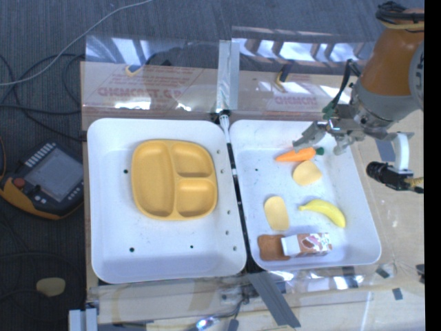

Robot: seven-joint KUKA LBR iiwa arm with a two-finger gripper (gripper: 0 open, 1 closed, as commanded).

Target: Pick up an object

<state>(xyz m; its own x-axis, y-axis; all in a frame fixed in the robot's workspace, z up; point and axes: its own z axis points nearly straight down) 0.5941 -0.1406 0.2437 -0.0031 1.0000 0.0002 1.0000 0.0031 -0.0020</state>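
The carrot [295,155], orange with a green tip at its right end, lies in the upper middle of the right bin [365,216], stretched nearly level with its thin end pointing left. The hand [324,135] hangs just above and to the right of it, its two grey fingers [305,139] spread apart and slanting down-left toward the carrot's green end; nothing sits between them, and whether a fingertip touches the carrot cannot be told. Above the hand the grey wrist leads up to the arm [393,61] with its orange band, reaching in from the right.

Just below the carrot rests a pale yellow rounded piece [307,174], close to it but apart. Lower down lie a banana [324,212] on the right and a pale yellow oval slice [276,212] on the left, well apart from each other. Along the near wall of the right bin a brown block [271,247] touches a small white and red carton [306,244] lying on its side.

The left bin [110,254] holds a yellow divided plate [173,178] with three compartments, set near its middle. Both bins stand side by side on the tabletop [172,88]. Off to the left, on the dark carpet, lies a control pendant [45,180] with a screen, and cables [41,71] run across the floor above it.
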